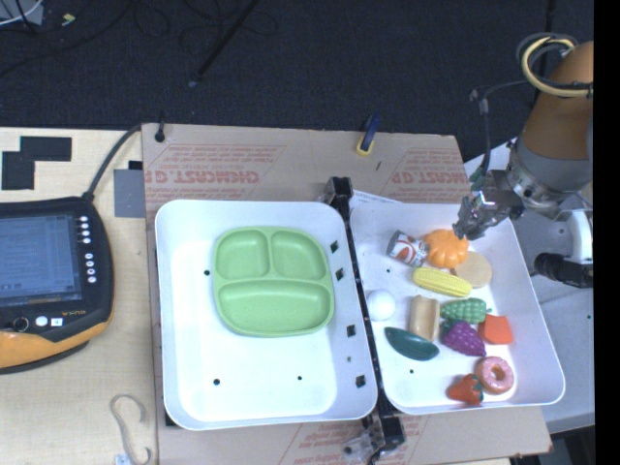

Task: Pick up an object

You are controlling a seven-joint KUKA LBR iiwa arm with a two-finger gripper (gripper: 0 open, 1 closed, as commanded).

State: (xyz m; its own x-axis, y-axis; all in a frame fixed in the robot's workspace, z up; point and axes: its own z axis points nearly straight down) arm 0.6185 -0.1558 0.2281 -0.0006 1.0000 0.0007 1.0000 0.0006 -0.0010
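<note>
The right bin (pixel 523 260) holds several toy foods: an orange pumpkin (pixel 447 248), a small can (pixel 407 249), a yellow corn cob (pixel 441 282), a white ball (pixel 381 305), a tan bread piece (pixel 422 316), a dark green leaf shape (pixel 411 343), purple grapes (pixel 464 337), a green vegetable (pixel 464 310), an orange block (pixel 497 329), a pink donut (pixel 496 374) and a strawberry (pixel 465 389). My gripper (pixel 473 223) hangs over the bin's far right part, just above and right of the pumpkin, with nothing seen between its fingers.
The left bin (pixel 184 356) holds a green divided plate (pixel 272 281). A tablet controller (pixel 48 279) lies at the bench's left. A black divider (pixel 354 298) separates the bins. A blue and yellow clip (pixel 367 136) sits on the cardboard behind.
</note>
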